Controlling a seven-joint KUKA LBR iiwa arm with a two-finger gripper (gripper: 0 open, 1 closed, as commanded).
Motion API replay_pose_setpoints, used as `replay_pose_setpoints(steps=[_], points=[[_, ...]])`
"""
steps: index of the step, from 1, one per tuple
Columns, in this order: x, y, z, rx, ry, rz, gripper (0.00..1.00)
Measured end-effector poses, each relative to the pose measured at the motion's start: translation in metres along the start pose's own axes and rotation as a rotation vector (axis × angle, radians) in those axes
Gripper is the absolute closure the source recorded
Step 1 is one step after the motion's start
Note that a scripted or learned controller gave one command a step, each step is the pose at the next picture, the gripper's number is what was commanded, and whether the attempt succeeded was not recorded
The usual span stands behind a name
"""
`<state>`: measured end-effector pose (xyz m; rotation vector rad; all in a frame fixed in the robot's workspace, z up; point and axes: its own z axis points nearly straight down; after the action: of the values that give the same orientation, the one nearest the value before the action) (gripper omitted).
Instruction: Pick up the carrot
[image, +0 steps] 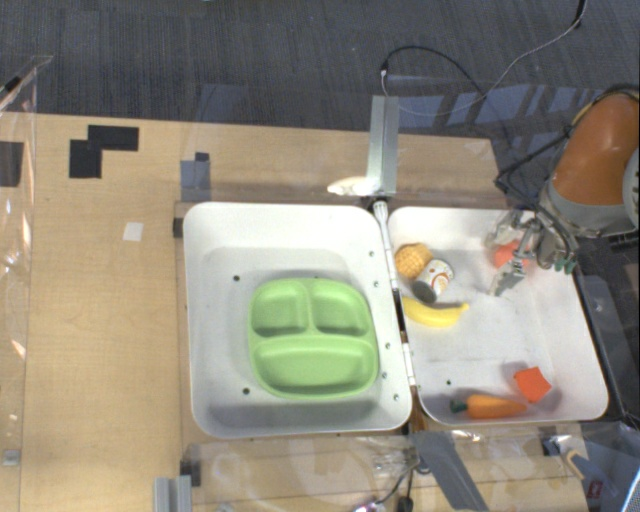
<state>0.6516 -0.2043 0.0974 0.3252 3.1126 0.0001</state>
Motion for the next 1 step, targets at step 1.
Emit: replay_pose_setpoints(steps=[1], points=[[-0.0106,0.0019,-0.0311,-0.001,-0.001,-0.516,0.00]])
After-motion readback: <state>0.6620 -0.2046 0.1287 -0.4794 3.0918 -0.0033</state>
